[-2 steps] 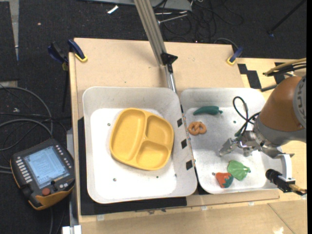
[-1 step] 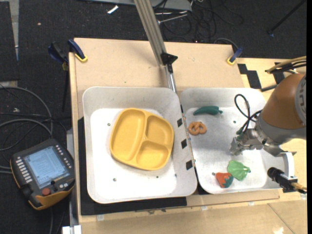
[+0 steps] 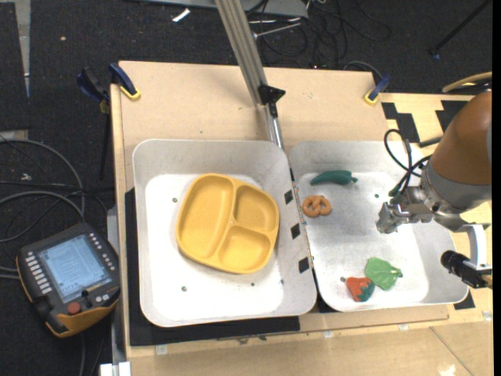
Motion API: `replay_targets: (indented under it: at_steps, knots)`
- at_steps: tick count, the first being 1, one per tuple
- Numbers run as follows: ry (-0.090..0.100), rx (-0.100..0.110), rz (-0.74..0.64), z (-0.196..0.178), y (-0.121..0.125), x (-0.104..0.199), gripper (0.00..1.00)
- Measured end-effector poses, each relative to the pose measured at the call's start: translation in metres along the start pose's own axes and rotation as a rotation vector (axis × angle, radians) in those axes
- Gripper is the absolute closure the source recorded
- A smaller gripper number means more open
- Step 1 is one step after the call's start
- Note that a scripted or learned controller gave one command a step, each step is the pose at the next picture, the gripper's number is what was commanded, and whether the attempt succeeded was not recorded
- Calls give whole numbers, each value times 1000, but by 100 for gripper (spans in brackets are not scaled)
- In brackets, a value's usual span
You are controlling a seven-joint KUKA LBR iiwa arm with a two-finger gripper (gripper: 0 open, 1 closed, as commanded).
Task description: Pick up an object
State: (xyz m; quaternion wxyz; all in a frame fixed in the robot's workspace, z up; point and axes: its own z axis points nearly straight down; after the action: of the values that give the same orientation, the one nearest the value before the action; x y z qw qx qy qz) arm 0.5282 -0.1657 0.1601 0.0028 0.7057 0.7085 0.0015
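Two white bins sit on a tan bench; the right bin point(image 3: 407, 288) holds a pretzel point(image 3: 317, 205) at ten o'clock (likely light, rigid, best pinched across its loops). Whether anything is gripped by the gripper point(image 3: 389, 219) cannot be told.

End effector point(image 3: 389, 218) over right bin point(image 3: 407, 288); pretzel point(image 3: 316, 205) nearby.

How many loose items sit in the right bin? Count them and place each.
4. Green pepper near the far edge, pretzel just below it, green leaf-like piece and red-orange piece touching at the near edge. The arm may hide more.
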Motion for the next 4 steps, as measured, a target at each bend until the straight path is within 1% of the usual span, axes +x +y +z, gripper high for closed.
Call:
replay_targets:
  at_steps: [1,2,3,4]
  knots:
    - [0,0,0,-53,2,0,100]
    - [3,3,-4,-65,14,50,100]
    - [4,5,-5,-62,25,113,100]
    - [4,4,-5,-73,26,169,100]
